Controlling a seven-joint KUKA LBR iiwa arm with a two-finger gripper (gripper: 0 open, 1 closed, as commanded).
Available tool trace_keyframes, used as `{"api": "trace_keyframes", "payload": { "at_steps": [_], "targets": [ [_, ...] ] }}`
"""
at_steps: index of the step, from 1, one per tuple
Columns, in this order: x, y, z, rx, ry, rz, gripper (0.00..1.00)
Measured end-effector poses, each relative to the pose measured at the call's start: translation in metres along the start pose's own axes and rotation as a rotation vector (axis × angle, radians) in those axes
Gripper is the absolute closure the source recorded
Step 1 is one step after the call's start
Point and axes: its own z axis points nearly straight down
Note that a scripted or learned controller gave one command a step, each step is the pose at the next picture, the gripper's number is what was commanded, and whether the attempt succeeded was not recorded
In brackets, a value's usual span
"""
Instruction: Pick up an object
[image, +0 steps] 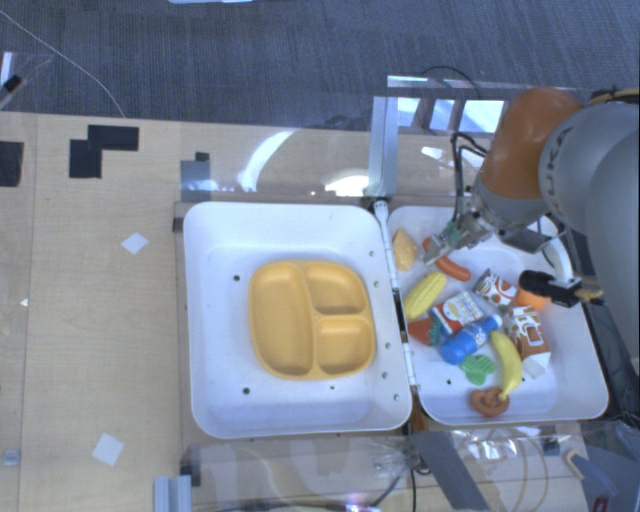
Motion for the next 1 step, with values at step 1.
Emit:
{"api": "trace_keyframes", "payload": {
  "at_steps": [1],
  "targets": [
    [0.0517,0.0458,-0.0863,0.008,0.007,0.303,1.00]
  ]
}}
